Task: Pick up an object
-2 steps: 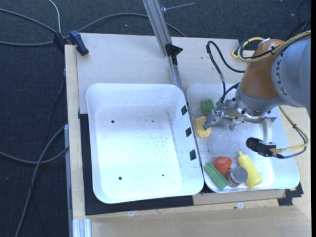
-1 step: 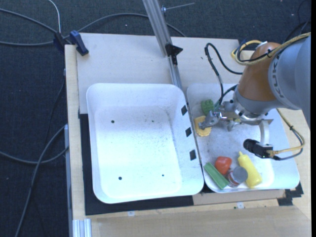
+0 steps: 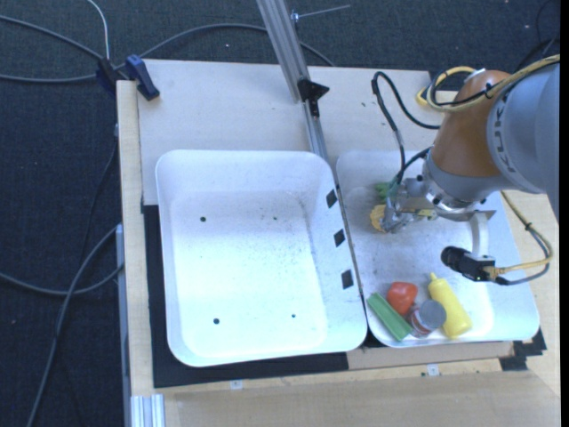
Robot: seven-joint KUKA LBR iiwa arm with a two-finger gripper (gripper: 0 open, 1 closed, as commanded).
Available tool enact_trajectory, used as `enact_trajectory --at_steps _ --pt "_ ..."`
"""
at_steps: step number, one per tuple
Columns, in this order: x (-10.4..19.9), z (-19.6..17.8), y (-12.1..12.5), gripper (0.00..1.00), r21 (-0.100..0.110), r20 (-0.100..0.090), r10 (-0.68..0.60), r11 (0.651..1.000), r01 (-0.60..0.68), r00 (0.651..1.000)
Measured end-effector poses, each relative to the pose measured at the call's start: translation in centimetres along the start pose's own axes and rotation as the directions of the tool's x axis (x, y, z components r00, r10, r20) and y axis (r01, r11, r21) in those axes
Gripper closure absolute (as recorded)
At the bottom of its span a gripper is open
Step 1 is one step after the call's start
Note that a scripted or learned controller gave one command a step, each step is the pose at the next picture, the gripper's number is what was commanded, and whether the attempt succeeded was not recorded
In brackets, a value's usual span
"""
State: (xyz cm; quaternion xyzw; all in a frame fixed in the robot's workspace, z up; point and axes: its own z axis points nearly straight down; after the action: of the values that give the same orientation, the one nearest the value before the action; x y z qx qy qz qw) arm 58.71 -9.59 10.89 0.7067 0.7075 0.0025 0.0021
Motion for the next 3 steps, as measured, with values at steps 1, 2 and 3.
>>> enact_trajectory --at_steps 1,2,3 --pt "-0.1 -4.2 0.2 1.00 0.003 0.001 0.001 1.000 -0.001 1.000" --pt "-0.1 -9.5 0.3 1.00 0.001 0.001 0.001 1.000 -0.001 1.000" --pt "4.3 -10.8 -0.2 1.00 0.005 -0.001 -0.003 1.000 0.003 1.000"
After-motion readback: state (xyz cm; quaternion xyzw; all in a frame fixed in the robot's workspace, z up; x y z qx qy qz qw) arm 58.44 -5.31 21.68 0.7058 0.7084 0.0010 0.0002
